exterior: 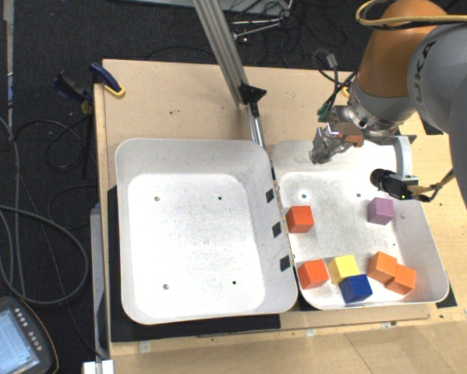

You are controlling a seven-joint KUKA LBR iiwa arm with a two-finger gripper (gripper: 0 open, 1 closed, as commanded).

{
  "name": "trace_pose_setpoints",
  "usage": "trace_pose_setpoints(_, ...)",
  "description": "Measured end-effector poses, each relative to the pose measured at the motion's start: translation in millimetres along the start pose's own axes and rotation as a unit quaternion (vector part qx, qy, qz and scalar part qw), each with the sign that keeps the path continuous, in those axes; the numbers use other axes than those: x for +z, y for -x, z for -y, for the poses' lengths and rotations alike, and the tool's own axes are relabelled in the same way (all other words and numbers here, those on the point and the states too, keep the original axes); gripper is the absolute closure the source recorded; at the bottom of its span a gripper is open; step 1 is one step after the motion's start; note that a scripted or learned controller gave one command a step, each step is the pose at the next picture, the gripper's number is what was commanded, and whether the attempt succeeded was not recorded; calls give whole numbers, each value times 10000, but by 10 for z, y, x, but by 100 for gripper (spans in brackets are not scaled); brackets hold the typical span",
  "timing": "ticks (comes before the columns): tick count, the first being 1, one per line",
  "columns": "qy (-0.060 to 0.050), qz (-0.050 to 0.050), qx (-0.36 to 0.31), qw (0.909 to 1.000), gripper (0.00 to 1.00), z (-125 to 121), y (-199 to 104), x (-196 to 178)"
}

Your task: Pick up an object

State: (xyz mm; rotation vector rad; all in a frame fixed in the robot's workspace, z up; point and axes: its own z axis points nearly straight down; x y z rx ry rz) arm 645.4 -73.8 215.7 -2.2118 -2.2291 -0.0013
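Overhead slanted view of a pale wooden table [178, 92] carrying two shallow white bins with rounded corners and speckled floors. The left bin [139, 209] is the wider. The right bin [420, 240] holds seven small blocks: an orange cube [299, 219] near the dividing edge, a purple cube [381, 210] toward the far right wall, and along the near wall an orange-red cube [313, 273], a yellow cube [344, 267], a blue cube [355, 288] touching the yellow one, and two orange blocks [392, 272] pressed together. The grey arm [444, 61], with its glossy orange band, reaches in from the right. Its metallic end effector [327, 148] hangs over the right bin's far rim with nothing visibly in its grasp; how far it is open cannot be told.
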Motion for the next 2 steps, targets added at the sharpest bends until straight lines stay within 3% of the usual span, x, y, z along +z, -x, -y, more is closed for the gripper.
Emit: trace_pose_setpoints(2,15,0,-5,10000,100,-121,-1182,-108)
